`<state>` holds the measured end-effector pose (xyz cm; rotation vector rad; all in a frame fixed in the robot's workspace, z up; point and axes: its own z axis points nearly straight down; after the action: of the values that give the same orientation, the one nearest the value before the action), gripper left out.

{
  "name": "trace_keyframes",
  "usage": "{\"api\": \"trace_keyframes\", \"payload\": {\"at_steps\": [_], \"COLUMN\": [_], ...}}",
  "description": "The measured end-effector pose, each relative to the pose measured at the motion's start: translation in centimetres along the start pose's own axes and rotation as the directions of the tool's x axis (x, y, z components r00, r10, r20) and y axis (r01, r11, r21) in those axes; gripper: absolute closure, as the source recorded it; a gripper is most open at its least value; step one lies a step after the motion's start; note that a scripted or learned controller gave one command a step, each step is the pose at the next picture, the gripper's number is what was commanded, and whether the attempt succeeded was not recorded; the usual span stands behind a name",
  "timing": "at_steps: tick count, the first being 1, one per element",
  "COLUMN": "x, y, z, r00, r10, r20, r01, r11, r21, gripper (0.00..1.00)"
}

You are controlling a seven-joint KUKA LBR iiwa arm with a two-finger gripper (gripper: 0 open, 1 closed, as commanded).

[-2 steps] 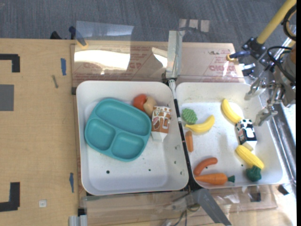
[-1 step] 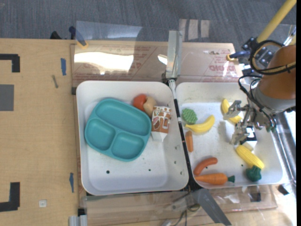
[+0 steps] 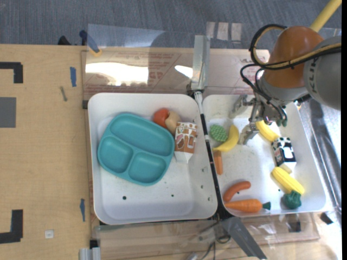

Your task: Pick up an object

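Grey arm point(image 3: 328, 77) with a rounded orange band point(image 3: 293, 56) above the wrist — black cables point(image 3: 259, 42) loop beside it, metallic jaws below.

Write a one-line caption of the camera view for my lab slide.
KUKA arm's gripper hovers in the right bin among toy foods, by a banana; a teal tray fills the left bin.

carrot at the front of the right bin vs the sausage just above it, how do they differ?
The carrot is orange with a green top at its right end; the sausage is red-orange with none. The carrot tapers to a point on the left; the sausage has rounded ends and a slight curve. The carrot lies almost level; the sausage slants up to the right. Both lie flat in the right bin, apart from the gripper.
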<state>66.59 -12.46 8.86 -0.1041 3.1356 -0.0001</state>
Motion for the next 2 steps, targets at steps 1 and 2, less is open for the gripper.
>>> {"api": "trace_keyframes", "payload": {"at_steps": [1,2], "x": [6.2,9.9], "y": [-1.8,4.0], "z": [-0.1,-0.2], "r00": [0.996,0.982], "r10": [-0.088,-0.186], "r20": [0.005,0.008], "r01": [0.088,0.186], "r11": [0.996,0.982], "r21": [0.002,0.002], "gripper": [0.00,0.00]}}
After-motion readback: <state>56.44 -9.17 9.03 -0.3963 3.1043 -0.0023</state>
